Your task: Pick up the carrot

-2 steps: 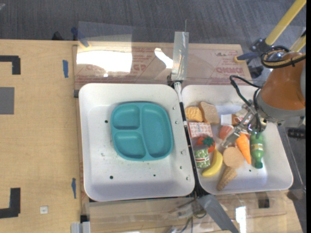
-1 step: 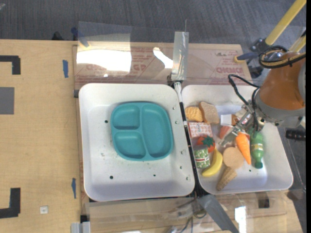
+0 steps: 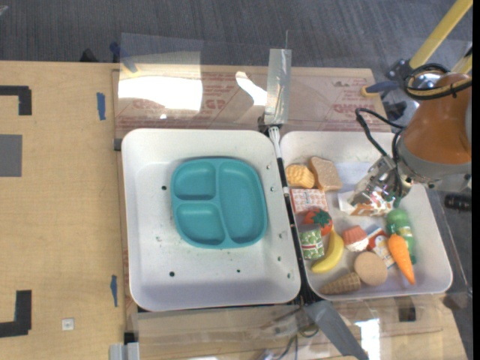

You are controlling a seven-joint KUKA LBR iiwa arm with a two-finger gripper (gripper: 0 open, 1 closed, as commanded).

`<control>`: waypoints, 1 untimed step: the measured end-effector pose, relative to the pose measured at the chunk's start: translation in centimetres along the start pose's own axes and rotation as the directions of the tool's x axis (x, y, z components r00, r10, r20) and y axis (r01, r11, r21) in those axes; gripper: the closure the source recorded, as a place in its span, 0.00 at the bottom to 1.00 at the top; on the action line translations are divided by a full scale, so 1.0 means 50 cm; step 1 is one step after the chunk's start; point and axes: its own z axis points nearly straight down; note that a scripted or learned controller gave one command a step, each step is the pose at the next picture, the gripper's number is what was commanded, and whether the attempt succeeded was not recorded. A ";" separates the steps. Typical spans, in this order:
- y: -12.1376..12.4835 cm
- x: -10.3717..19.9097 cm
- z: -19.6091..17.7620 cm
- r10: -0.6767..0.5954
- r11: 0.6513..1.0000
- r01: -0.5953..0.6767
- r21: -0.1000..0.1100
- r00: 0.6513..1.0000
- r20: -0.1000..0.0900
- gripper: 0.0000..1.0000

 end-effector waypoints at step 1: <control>-0.167 -0.033 -0.214 0.142 0.989 -0.139 0.047 0.987 -0.076 1.00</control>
